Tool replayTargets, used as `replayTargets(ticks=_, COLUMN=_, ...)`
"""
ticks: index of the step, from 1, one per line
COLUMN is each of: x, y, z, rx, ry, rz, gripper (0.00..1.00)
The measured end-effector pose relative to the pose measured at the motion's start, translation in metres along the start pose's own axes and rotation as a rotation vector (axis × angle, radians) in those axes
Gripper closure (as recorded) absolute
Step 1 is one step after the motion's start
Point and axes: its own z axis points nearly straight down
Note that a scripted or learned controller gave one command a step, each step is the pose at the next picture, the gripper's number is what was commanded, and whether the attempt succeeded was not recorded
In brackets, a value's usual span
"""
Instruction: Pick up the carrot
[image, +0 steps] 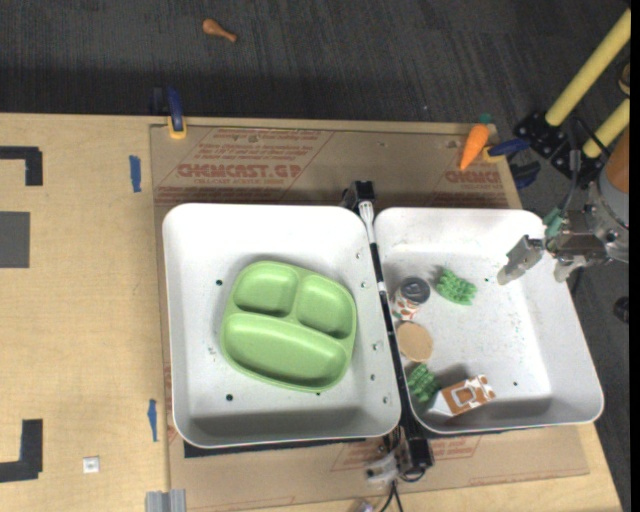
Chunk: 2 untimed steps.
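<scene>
While the carrot (474, 146) lies on cardboard (250, 160) beyond the bins, tool (540, 255) state unclear.

Carrot (474, 146): small, orange with green top, lying tilted on the cardboard behind the right bin's far rim, outside both bins, green end pointing away, near blue clip.

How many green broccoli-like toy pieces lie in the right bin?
2. One green piece lies near the right bin's middle; the other sits against its left wall, beside the orange-and-white box. None seems hidden.
</scene>
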Motion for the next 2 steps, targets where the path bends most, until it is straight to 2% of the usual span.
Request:
replayTargets(ticks=1, x=0.050, y=-0.027, z=0.119, rx=-0.001, ry=0.000, rz=-0.172, gripper=0.00)
replayTargets(ticks=2, x=0.053, y=-0.054, z=0.165, rx=-0.001, ry=0.000, rz=-0.032, gripper=0.00)
